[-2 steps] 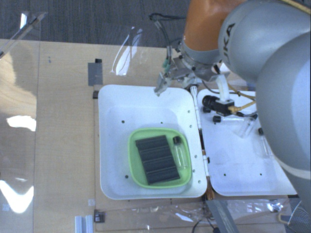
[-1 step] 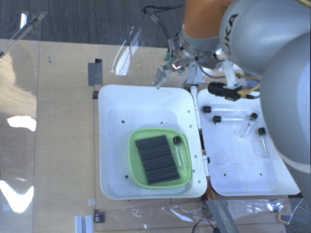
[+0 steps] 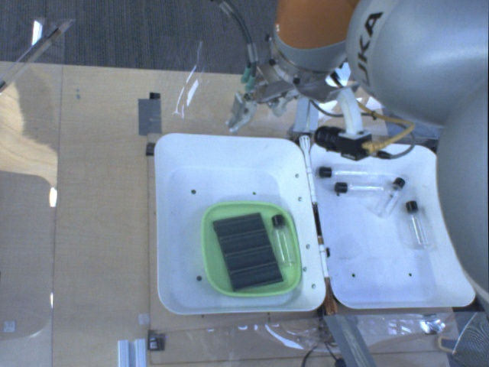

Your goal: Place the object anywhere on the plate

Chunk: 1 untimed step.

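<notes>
The gripper, fingers indiscernible, is hovering beyond the left bin, the green plate lying well below it, carrying a vial lengthwise

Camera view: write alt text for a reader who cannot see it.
A green plate in the left white bin holds a dark ribbed block and a clear vial. More clear, black-capped vials lie in the right bin. The grey-and-orange arm hangs over the bins' far edge.
</notes>
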### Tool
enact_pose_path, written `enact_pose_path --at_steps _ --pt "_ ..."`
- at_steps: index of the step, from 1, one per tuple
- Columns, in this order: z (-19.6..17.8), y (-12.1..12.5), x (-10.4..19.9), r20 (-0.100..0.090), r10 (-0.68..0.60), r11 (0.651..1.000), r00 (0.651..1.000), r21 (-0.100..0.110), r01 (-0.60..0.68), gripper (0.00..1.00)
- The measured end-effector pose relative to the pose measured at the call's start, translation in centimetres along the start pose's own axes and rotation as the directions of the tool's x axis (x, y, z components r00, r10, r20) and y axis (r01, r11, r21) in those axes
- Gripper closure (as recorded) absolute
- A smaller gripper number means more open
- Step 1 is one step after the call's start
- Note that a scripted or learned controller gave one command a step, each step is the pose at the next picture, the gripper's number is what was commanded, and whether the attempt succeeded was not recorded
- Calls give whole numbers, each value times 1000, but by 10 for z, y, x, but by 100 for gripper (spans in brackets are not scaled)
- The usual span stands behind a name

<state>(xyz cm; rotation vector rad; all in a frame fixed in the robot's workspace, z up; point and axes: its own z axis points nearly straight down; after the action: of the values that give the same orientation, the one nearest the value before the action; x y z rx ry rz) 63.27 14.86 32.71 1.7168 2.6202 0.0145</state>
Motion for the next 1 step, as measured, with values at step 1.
enact_pose_path --at_steps 1 --pt "-99 32 67 -1 -56 998 998 -1 56 0"
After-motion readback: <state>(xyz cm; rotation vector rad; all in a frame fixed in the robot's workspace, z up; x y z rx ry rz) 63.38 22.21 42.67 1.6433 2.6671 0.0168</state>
